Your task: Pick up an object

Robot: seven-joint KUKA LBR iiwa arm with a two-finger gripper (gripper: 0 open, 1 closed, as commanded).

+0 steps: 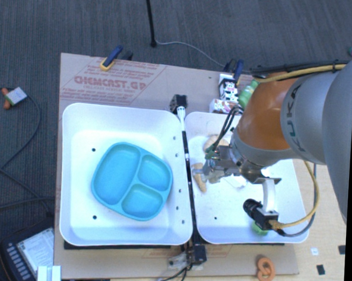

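Note:
My gripper (212, 169) hangs low over the left part of the right bin (218, 228), under the grey and orange wrist. A small tan object (200, 182) lies on the bin floor just below and left of it, close to the gripper tip; contact is not clear. Another pale tan object (212, 143) sits further back by the wrist, partly covered by it. A small white piece (239, 182) peeks out beneath the arm.
The left bin (81, 131) holds a blue divided plate (132, 180). The ridge between the bins (187, 173) runs right beside the gripper. An orange ring (265, 269) lies on the bench in front of the right bin. Clamps (111, 57) sit at the board's back edge.

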